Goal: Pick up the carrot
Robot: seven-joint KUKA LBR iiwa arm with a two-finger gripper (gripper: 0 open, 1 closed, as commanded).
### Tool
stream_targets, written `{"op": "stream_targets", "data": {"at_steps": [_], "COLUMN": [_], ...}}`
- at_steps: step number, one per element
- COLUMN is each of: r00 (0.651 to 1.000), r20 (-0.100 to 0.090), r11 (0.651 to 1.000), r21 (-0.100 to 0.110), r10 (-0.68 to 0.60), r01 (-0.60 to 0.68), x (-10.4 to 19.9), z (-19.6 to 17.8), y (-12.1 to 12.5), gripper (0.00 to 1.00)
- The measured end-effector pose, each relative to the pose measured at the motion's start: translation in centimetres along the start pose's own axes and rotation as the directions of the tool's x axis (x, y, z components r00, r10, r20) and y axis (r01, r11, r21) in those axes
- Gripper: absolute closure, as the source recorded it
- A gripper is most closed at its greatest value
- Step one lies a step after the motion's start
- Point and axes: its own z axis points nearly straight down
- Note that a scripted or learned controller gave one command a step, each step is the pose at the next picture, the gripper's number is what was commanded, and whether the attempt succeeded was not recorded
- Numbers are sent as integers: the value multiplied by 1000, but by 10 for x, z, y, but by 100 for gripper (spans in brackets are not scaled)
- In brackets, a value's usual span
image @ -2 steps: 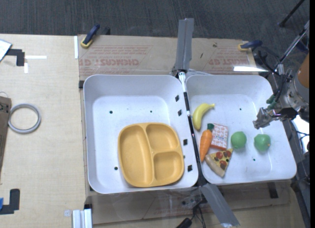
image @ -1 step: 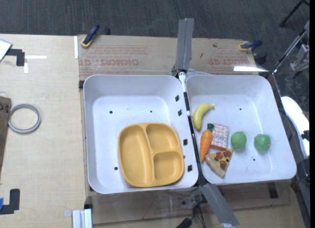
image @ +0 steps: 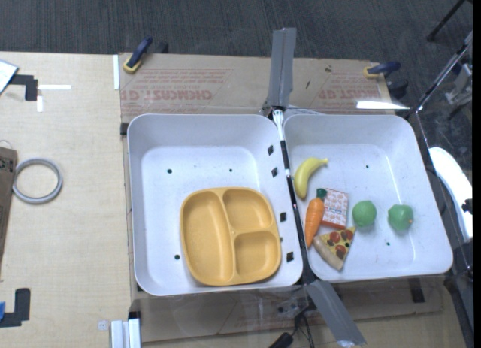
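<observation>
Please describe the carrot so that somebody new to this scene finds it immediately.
Look in the right shallow white bin, along its left wall. Below the yellow plastic banana lies the small orange toy carrot with a green top, beside a pizza slice. It is the only orange, tapered thing there.

The carrot (image: pixel 313 220) lies in the right bin (image: pixel 421 151), touching a pizza slice (image: pixel 334 246).

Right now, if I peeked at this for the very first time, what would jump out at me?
Probably the big yellow divided plate in the left bin. Next, the toy food in the right bin: an orange carrot by the left wall, a banana just above it, and two green fruits farther right.
</observation>
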Motion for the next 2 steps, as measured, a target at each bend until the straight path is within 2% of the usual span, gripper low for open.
{"op": "stream_targets", "data": {"at_steps": [1, 2], "r00": [961, 962], "r20": [-2, 1], "r11": [961, 962], "r21": [1, 2], "r10": [275, 272], "r01": [-275, -272], "x": [-49, -49], "z": [16, 8], "y": [6, 7], "gripper": [100, 100]}}
